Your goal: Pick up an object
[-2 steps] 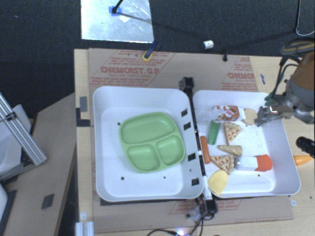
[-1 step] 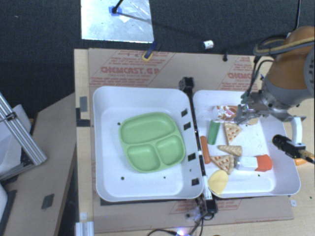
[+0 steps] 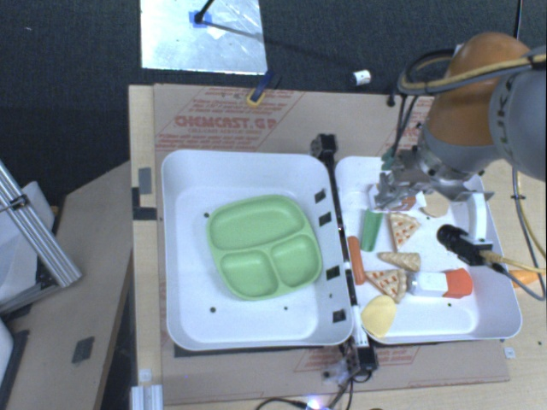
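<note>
L bin (image 3: 184, 229) holds a green divided tray (image 3: 263, 246), flat. R bin (image 3: 496, 314) has the toy food: green stick (image 3: 371, 229), orange stick (image 3: 355, 260), pizza wedges (image 3: 402, 227), yellow piece (image 3: 379, 315), white-and-orange tool (image 3: 444, 283). Arm (image 3: 479, 101) comes in from the right; gripper (image 3: 395, 188) is low over R bin's far end, just above green stick and the wedges. Can't tell how far open it is or if it grips anything.

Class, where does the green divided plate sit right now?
The green divided plate lies flat in the left white bin, near its middle, across the divider from the food pieces in the right bin.
</note>
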`<state>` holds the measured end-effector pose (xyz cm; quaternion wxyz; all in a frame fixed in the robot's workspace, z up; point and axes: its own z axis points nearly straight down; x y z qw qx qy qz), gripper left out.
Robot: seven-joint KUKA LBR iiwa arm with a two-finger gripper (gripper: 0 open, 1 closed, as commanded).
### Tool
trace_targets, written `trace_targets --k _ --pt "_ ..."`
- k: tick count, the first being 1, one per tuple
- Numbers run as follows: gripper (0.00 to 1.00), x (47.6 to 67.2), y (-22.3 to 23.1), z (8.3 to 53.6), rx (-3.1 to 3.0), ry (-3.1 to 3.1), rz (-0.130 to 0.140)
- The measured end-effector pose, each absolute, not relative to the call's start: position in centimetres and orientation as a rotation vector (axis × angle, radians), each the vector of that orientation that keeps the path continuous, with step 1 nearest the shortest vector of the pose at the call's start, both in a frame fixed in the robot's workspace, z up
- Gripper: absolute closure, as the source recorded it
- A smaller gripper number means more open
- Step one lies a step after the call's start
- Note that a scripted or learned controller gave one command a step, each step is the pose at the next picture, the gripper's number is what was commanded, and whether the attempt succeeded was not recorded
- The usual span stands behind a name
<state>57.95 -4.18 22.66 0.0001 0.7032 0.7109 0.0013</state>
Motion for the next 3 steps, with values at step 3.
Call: trace_targets --k 3 --pt "1.00 57.4 8.4 23.4 2.213 2.229 0.003"
